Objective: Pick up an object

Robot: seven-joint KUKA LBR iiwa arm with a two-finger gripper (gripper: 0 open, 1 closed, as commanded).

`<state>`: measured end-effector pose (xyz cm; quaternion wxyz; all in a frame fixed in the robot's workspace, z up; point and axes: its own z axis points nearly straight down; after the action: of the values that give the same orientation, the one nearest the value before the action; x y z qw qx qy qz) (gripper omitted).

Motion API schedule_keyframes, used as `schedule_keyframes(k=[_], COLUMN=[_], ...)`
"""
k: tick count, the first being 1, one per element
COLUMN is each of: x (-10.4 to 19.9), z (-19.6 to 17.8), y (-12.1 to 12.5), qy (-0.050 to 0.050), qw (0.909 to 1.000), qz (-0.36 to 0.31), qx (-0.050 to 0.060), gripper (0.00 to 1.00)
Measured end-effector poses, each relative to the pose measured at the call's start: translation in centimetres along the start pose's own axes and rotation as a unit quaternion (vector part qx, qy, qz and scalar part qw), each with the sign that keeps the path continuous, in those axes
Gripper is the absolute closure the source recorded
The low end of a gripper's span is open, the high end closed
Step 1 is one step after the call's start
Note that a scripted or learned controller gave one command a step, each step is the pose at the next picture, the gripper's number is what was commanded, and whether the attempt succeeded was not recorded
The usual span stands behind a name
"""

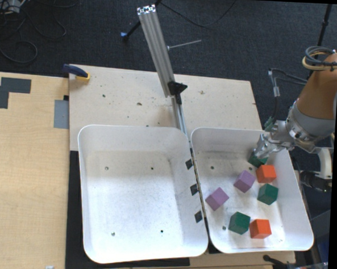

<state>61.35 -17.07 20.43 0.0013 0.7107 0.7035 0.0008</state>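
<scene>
The gripper (260, 155) sits low in the right bin (299, 236) — touching a dark green block (254, 160). Whether its fingers grip it, I cannot tell.

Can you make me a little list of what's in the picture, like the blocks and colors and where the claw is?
bins: two white bins side by side, left bin and right bin
purple blocks: two
orange blocks: two
green blocks: three, one right under the claw, others
where blocks are: all in the right bin
claw: low at the right bin's far side, on the green block
arm: reaches in from the right
</scene>
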Motion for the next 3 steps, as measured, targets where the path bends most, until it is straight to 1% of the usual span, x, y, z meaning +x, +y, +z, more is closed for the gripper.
schedule_keyframes(k=[1,2,3], x=[-0.1,5.8,10.9], z=[-4.6,-3.4,-2.1], y=[0.1,0.1,0.0], qy=[0.000,0.002,0.002], qw=[1.0000,1.0000,1.0000], qz=[-0.004,-0.007,-0.007], qx=[0.000,0.004,0.004], gripper=[1.00,1.00,1.00])
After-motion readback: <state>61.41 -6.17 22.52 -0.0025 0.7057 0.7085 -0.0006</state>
